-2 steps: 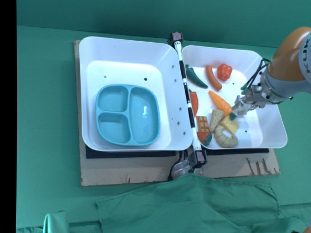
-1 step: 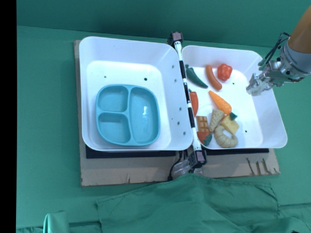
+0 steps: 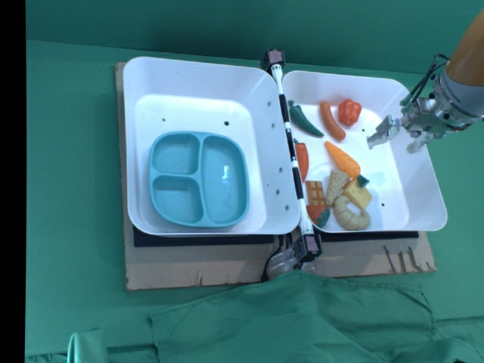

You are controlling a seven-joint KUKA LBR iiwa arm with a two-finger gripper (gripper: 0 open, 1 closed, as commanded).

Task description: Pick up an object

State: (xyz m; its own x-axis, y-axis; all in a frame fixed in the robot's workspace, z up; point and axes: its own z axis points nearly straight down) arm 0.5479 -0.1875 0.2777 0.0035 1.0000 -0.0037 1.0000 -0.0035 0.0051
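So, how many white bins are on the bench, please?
2. The left bin holds a blue divided plate. The right bin holds the toy food, and the gripper hangs above it.

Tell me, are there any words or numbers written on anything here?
No words or numbers can be read.
The blue plate, the white bins and the toy food, like the carrot, are plain.
The black-and-white bar between the bins has stripes, no letters.

Single fixed camera above surface (image 3: 68, 165), looking down at slant; both white bins (image 3: 200, 78) in full view, mid-distance; arm (image 3: 465, 66) enters from right.
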